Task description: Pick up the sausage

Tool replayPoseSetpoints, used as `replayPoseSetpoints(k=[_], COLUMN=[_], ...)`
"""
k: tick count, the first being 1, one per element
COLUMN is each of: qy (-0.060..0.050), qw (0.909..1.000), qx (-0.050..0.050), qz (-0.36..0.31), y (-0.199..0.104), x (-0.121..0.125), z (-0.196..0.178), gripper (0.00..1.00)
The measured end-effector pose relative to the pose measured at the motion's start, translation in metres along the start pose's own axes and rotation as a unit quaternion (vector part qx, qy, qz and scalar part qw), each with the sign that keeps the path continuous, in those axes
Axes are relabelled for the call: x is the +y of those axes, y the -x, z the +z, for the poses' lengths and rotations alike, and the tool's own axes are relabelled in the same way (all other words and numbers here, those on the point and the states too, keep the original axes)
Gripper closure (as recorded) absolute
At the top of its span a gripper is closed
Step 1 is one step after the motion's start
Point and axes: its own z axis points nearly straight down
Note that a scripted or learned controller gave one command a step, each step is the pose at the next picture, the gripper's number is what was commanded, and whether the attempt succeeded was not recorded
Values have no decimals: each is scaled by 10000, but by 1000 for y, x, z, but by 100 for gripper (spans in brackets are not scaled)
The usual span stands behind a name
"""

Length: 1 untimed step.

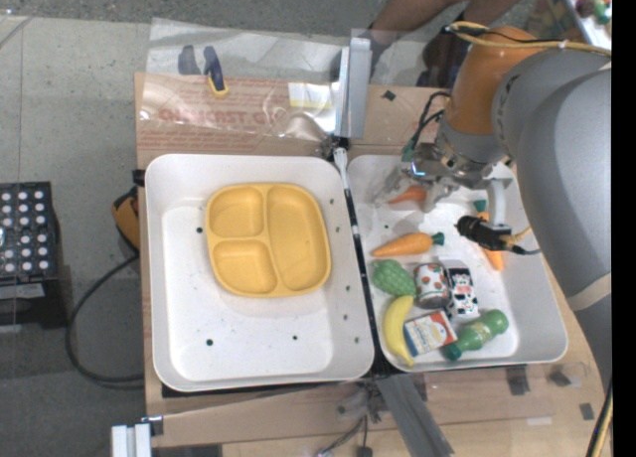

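On the bench (248,112) sit two white bins; the left bin (179,326) carries a yellow divided plate (268,238). The pincer (422,179) hangs low over the right bin's (537,331) far end, above the reddish sausage (405,197). Whether it is apart or together cannot be told.

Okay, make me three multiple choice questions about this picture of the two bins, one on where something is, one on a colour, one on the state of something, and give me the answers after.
1. Where does the yellow divided plate lie?
A. in the left bin
B. in the right bin
C. on the bare bench

2. What colour is the carrot?
A. purple
B. orange
C. white

3. How is the banana placed?
A. lying in the right bin
B. standing on the plate
C. hanging from the gripper

Answers: 1 A, the plate sits within the left bin's rim. 2 B, its body is orange with a green tip. 3 A, it lies flat near that bin's front left corner, beside the small carton.
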Motion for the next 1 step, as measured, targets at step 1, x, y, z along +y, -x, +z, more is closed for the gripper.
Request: replayPoseSetpoints(k=[1], qy=[-107], qw=[9811], qx=[42], qz=[-1931], y=[33], x=[-4], z=[-1], gripper=[0])
